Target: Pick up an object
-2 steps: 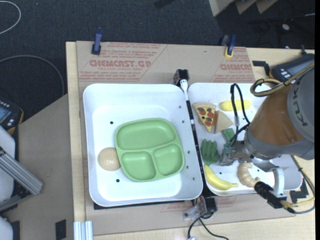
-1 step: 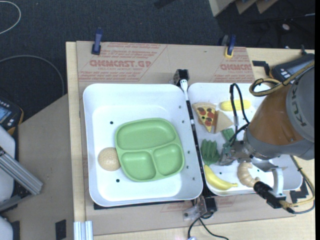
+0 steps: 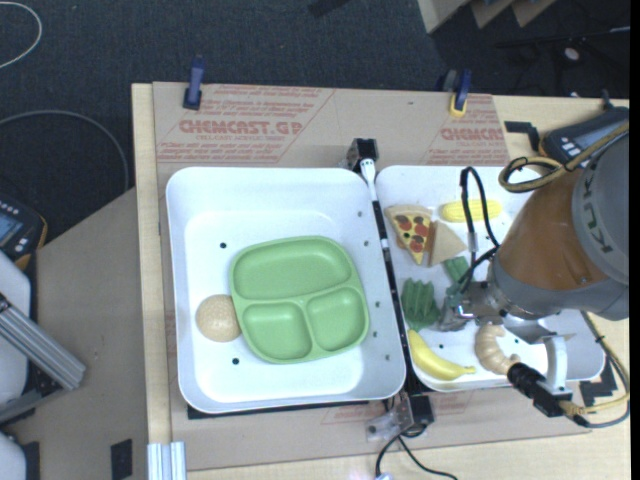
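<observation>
Cardboard-covered bench (image 3: 300,118), white bins (image 3: 200,298), dark carpet (image 3: 150,28)

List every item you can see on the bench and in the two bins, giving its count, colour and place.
Bins: 2, white, side by side on the bench.
Divided plate: 1, green, left bin.
Cookie: 1, tan, left bin, beside the plate.
Pizza slice: 1, red and yellow, right bin.
Corn: 1, yellow, right bin.
Leafy greens: 1, green, right bin.
Banana: 1, yellow, right bin.
Croissant: 1, tan, right bin.
Clamps: 2, blue, far edge.
Arm: 1, grey and orange, over right bin.
</observation>
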Motion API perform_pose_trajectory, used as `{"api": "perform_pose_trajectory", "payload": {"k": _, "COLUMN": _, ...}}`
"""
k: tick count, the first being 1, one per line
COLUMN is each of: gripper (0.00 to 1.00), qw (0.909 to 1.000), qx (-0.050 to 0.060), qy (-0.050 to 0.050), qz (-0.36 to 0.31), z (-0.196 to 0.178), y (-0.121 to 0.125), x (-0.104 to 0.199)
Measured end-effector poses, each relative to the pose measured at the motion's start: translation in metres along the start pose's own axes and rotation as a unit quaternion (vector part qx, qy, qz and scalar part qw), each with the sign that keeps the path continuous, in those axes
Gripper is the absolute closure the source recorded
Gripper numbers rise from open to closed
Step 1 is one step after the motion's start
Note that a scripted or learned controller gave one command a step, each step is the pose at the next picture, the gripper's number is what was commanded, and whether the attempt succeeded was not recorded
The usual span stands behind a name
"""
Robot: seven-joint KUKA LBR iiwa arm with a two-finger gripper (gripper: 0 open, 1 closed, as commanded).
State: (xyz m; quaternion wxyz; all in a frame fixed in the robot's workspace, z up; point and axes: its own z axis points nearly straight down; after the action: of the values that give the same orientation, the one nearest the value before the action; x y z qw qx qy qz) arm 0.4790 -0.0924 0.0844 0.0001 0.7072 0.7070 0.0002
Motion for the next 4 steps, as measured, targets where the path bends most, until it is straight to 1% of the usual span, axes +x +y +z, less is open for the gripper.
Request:
{"api": "perform_pose_trajectory", "payload": {"k": 1, "gripper": 1.0, "qw": 1.0, "qx": 0.0, "qy": 0.0, "qz": 0.0, "z": 0.0, "y": 0.0, "x": 0.001}}
{"api": "perform_pose_trajectory", "payload": {"k": 2, "gripper": 1.0, "qw": 1.0, "qx": -0.005, "qy": 0.002, "qz": -0.006, "z": -0.106, "y": 0.002, "x": 0.096}}
{"api": "perform_pose_trajectory", "payload": {"k": 3, "gripper": 1.0, "qw": 1.0, "qx": -0.006, "qy": 0.002, "qz": -0.005, "z": -0.203, "y": 0.002, "x": 0.149}}
{"api": "perform_pose_trajectory", "payload": {"k": 4, "gripper": 1.0, "qw": 1.0, "qx": 0.005, "qy": -0.001, "qz": 0.003, "z": -0.113, "y": -0.001, "x": 0.091}}
